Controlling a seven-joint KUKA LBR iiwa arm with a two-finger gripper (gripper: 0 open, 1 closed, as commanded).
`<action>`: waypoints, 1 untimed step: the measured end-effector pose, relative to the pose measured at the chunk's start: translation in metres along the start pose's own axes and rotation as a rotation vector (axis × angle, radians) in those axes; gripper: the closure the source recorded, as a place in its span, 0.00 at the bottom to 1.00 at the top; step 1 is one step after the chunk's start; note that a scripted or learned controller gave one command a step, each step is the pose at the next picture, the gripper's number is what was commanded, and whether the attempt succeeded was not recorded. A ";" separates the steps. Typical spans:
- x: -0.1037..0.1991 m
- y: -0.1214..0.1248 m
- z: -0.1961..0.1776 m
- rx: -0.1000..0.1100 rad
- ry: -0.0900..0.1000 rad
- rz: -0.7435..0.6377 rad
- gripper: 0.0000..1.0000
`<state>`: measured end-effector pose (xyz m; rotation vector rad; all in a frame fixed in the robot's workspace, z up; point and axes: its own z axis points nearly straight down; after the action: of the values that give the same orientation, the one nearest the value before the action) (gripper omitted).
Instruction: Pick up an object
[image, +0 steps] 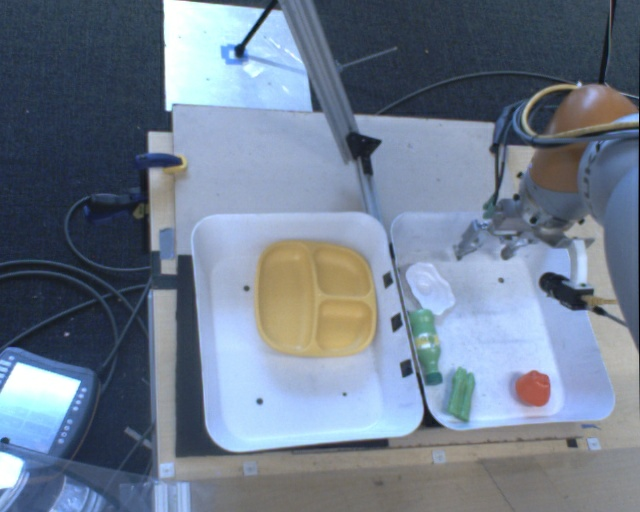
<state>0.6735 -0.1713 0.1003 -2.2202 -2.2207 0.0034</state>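
Note:
My gripper (488, 246) hangs over the far part of the right bin (585, 350), open, with nothing between its fingers. In that bin lie a white crumpled piece (430, 286) near the left wall, a green bottle (425, 345) below it, a small green object (460, 393) at the front, and an orange-red object (533, 388) at the front right. The white piece is the closest, a little down and left of the gripper. A yellow divided plate (315, 298) lies in the left bin (225, 390).
A grey pole (330, 85) slants down from the top to the gap between the bins. A black cable plug (560, 290) hangs by the arm over the right bin. Cables and a pendant (35, 400) lie on the floor at left.

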 end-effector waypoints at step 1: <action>0.000 0.002 -0.016 -0.009 -0.002 -0.001 1.00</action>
<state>0.6758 -0.1717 0.1160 -2.2248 -2.2268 -0.0038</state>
